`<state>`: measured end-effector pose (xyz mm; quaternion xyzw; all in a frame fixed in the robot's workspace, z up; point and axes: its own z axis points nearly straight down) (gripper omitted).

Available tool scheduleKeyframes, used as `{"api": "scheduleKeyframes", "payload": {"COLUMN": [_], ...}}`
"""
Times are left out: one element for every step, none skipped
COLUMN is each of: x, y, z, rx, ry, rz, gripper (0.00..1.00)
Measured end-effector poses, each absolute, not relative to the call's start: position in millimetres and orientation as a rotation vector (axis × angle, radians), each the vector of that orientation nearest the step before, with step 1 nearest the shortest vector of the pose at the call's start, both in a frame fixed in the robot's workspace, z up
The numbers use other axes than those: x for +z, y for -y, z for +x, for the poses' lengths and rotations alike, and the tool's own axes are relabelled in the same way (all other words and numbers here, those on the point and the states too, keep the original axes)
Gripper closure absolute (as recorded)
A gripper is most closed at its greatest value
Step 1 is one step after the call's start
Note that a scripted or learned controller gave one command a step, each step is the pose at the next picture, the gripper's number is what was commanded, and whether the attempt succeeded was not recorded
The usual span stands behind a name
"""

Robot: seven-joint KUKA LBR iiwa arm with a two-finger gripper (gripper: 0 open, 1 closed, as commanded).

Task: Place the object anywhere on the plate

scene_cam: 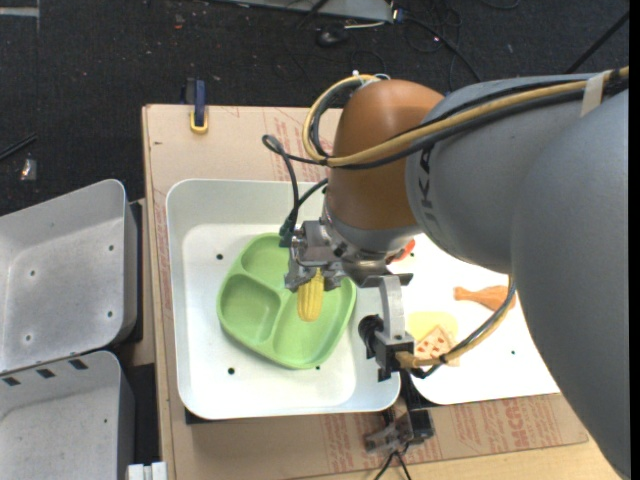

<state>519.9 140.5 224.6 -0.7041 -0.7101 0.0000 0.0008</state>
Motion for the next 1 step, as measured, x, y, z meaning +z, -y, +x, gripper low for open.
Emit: {"api": "scheduleKeyframes", "payload": {"x": [224.7], "y": [-137.2], "z": [520.8], "rx": [0.001], "ry": [2.223], "rz": [-2.220], "gripper": [0.00]}}
